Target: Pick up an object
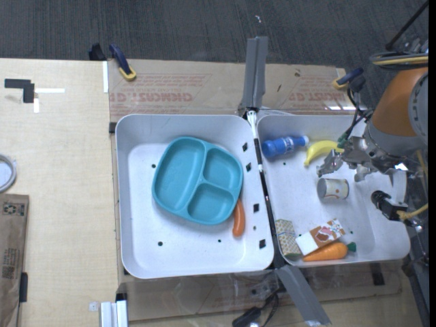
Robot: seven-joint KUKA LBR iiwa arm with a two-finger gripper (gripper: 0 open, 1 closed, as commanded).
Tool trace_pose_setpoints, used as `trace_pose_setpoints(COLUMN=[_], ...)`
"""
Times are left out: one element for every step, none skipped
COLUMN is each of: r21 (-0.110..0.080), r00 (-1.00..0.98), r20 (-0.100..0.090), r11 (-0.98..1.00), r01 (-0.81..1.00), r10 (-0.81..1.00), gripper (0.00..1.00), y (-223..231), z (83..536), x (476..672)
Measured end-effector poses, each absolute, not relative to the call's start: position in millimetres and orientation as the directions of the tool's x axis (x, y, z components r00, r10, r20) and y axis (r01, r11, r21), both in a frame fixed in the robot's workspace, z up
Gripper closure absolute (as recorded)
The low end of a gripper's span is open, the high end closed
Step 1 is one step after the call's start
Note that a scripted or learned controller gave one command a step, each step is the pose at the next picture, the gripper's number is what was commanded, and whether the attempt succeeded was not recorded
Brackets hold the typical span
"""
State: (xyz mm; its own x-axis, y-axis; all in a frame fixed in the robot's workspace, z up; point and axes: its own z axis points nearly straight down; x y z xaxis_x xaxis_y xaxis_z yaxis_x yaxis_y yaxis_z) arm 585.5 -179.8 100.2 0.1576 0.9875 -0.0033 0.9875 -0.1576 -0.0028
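- The hand (345, 163) hangs over the right bin (381, 251), near its far right part, at the end of the grey arm with the orange band (398, 104).
- I cannot tell from this view how the hand is set, and nothing is seen held in it.
- The nearest thing is the small cup (333, 189). It lies on its side on the bin floor, just below the hand in the picture, so a little nearer to the viewer and slightly to the left.
- The long axis of the cup seems to run left to right, with the open mouth to the left, but this is a judgement.
- The yellow banana (320, 150) lies just left of the hand, toward the far wall, and the blue bottle (283, 146) is further left.
- The carrot (328, 251) and the snack packet (325, 234) are at the near wall, well apart from the hand.
- I think the cup is the likely target; the hand must come down and a little nearer.
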Motion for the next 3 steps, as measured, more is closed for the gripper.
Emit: trace_pose_setpoints(r21=[0.0, 0.0, -0.001], r00=[0.133, 0.13, 0.13], r20=[-0.001, -0.004, -0.004], r11=[-0.133, -0.13, -0.13], r01=[0.991, 0.992, 0.992], r10=[0.991, 0.992, 0.992], gripper=[0.0, 1.0, 0.0], y=[-144.5, -145.0, -144.8], z=[91.6, 100.9, 100.8], x=[617.4, 617.5, 617.4])
